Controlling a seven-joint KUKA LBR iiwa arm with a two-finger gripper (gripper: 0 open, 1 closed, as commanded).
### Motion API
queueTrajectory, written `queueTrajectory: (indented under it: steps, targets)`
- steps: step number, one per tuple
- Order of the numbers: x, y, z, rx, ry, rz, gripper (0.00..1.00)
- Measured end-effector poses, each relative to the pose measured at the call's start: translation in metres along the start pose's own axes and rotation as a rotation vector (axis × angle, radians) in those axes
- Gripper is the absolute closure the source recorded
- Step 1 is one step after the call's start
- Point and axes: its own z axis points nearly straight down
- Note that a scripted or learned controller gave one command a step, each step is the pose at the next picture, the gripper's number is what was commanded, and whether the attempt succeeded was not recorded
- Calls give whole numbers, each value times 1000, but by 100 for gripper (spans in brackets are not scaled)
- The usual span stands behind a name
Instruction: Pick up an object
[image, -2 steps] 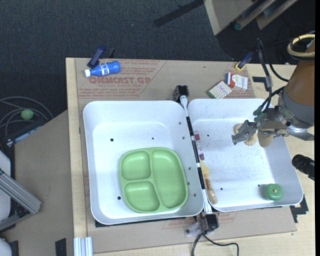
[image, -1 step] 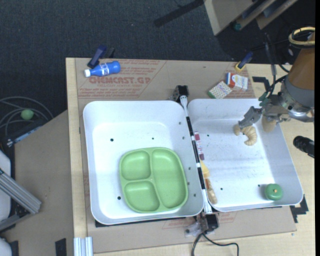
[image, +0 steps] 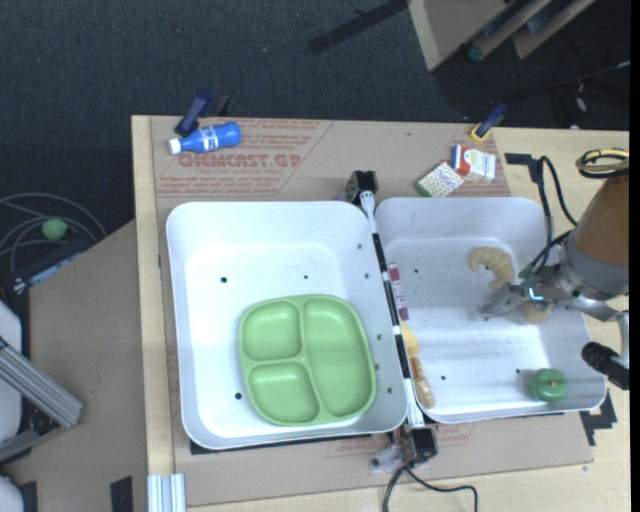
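Observation:
In the right bin (image: 450, 350) a tan, curved croissant-shaped piece (image: 491, 261) lies near the far right side. A small green round object (image: 547, 384) sits in the bin's near right corner. My gripper (image: 515, 301) hangs low over the bin floor just in front of the tan piece, with the orange-banded wrist (image: 603, 232) behind it to the right. Its fingers (image: 495, 304) look spread open, with nothing clearly between them. A small tan bit (image: 537, 311) shows beside the right finger.
The left bin (image: 200, 300) holds a green three-part plate (image: 305, 358). Behind the bins, on the bench, lie a blue and white bottle (image: 205, 137) and small packets (image: 455, 173). Cables (image: 550, 195) run along the right bin's far right corner.

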Motion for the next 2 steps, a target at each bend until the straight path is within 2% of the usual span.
queueTrajectory:
  steps: [1, 2]
  targets:
    - [43, 74, 9, -1, 1, -2, 0]
    - [93, 128, 8, -1, 1, -1, 0]
